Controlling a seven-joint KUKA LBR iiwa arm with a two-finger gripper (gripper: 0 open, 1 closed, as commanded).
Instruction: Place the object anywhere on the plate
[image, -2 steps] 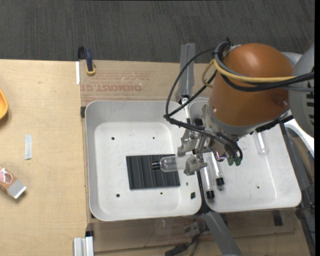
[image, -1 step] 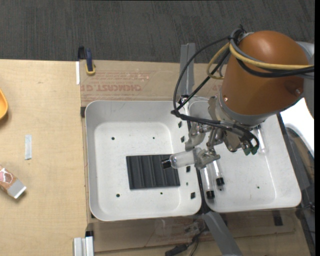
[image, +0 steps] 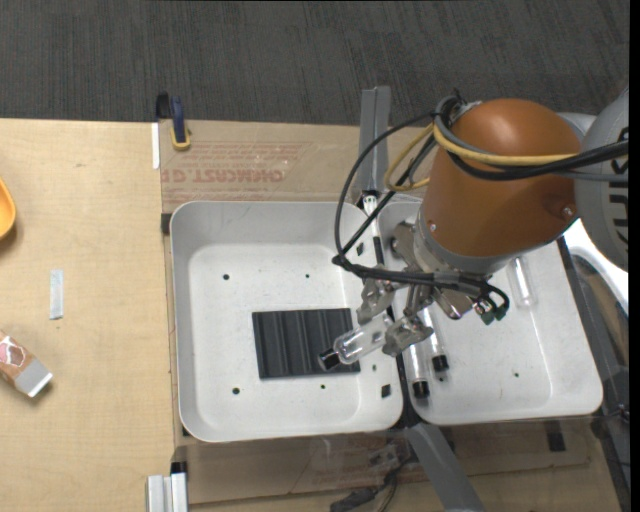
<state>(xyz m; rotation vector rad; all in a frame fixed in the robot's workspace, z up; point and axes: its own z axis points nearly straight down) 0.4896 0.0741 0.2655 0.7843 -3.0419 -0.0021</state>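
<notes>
A black ribbed plate (image: 295, 343) lies flat in the left bin (image: 210, 300). My gripper (image: 374, 338) hangs below the orange wrist band, over the plate's right edge near the wall between the two bins. A clear tube with a dark tip (image: 350, 348) sits between its fingers and pokes out to the left, slanting over the plate's right edge. I cannot tell whether the tube touches the plate.
The right bin (image: 540, 380) holds two dark marker-like sticks (image: 437, 362) close to the dividing wall and a clear piece (image: 524, 285) further back. Black and yellow cables (image: 372, 170) loop off the wrist. A cardboard sheet (image: 250, 170) lies behind the left bin.
</notes>
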